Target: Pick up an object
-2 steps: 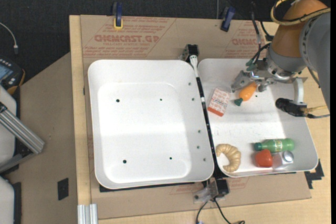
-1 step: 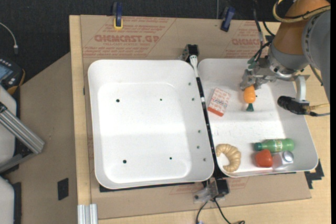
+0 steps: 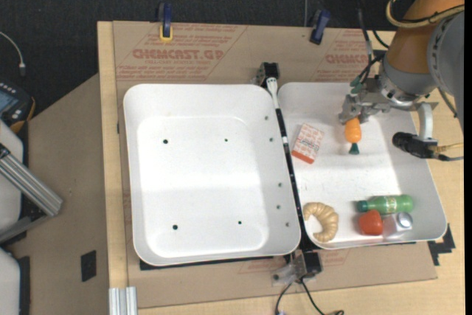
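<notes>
While the left bin (image 3: 199, 173) sits bare beside it, the right bin (image 3: 420, 188) holds everything worth noting. Nearest the camera, at the right bin's 6 o'clock edge, a tan croissant (image 3: 322, 220) curls just inside the rim. At about 5 o'clock lie a red tomato-like piece (image 3: 371, 223), a small silvery object (image 3: 399, 223) touching it, and a green bottle (image 3: 385, 204) lying flat just behind both. Farther back, toward 10 o'clock of the bin's floor, a small white and red packet (image 3: 307, 142) rests near the divider between the bins. Beyond that, around 12 o'clock, an orange carrot (image 3: 354, 133) hangs upright, its green tip pointing down toward the bin floor. The gripper (image 3: 359, 112) sits directly above it, at the carrot's 12 o'clock, its fingers narrowed around the carrot's upper end. The grey arm with its orange band (image 3: 424, 26) reaches in from 2 o'clock.
</notes>
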Motion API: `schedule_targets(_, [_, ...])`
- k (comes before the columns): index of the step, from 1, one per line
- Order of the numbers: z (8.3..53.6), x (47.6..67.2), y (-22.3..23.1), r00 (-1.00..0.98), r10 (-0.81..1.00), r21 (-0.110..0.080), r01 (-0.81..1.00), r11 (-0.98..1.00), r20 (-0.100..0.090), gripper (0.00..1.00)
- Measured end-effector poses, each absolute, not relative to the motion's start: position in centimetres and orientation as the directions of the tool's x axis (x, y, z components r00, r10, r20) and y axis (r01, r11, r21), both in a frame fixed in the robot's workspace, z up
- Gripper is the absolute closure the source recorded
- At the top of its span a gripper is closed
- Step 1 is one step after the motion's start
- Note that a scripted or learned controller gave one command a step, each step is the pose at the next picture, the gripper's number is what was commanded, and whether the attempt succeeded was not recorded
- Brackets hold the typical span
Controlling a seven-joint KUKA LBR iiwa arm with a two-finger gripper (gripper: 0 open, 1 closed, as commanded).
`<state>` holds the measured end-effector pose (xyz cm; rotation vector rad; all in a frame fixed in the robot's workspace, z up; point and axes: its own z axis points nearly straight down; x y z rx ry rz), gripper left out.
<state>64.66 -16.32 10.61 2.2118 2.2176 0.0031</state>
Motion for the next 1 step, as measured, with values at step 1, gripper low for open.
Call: schedule_targets(1, [19.51, 61.05, -13.49, -0.003, 1.000, 0.009, 1.000, 0.003, -0.001, 1.00])
